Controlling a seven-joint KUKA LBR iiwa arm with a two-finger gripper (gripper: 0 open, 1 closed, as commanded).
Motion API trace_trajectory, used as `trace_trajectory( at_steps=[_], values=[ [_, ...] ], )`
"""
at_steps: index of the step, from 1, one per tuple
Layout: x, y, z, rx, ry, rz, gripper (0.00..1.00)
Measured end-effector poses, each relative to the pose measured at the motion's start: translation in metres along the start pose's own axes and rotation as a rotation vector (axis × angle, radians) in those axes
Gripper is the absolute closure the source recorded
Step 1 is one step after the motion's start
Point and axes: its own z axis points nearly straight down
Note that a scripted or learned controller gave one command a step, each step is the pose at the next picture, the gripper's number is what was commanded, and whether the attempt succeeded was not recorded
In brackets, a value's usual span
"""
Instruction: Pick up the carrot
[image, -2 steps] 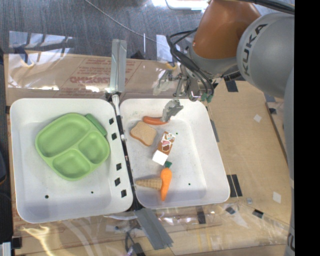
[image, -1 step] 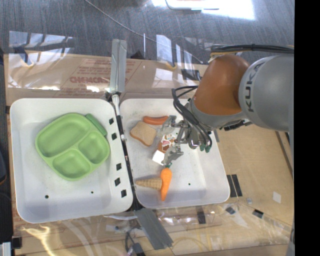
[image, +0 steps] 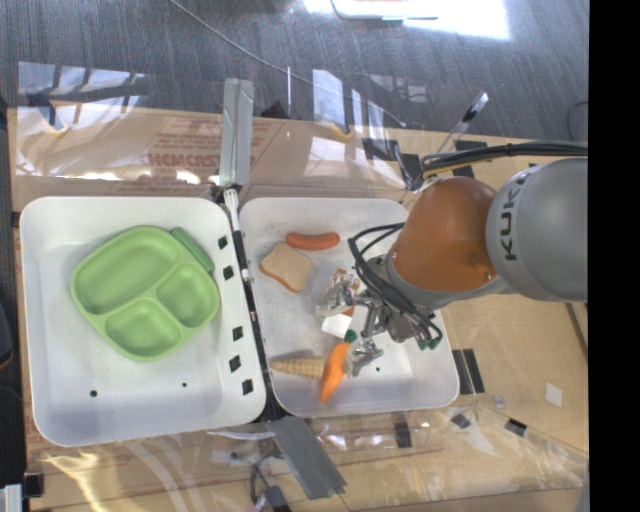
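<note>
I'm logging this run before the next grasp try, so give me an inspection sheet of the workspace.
Surface: two white bins; right bin holds the food.
Job's things: carrot near the right bin's front edge.
Clutter: sausage, bread slice, cone; green divided plate in left bin.
End effector: right at the carrot's top end; grasp unclear.
Cables: black cables at the wrist.
Surroundings: cardboard, plastic sheeting.

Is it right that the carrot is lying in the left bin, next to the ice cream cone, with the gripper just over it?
Not quite: the camera view shows the carrot in the right bin, not the left. It lies beside the cone, with the gripper just over it.
</note>
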Motion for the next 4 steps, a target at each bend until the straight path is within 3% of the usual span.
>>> trace_trajectory(
  at_steps=[1, 2, 3, 4],
  values=[
    [-0.004, 0.004, -0.012, -0.003, -0.004, -0.008, 1.0],
    [-0.005, 0.058, -0.12, -0.007, 0.002, -0.233, 1.0],
    [0.02, 0.066, -0.036, -0.016, 0.014, -0.335, 1.0],
    [-0.004, 0.121, -0.132, -0.007, -0.001, -0.442, 1.0]
  ],
)
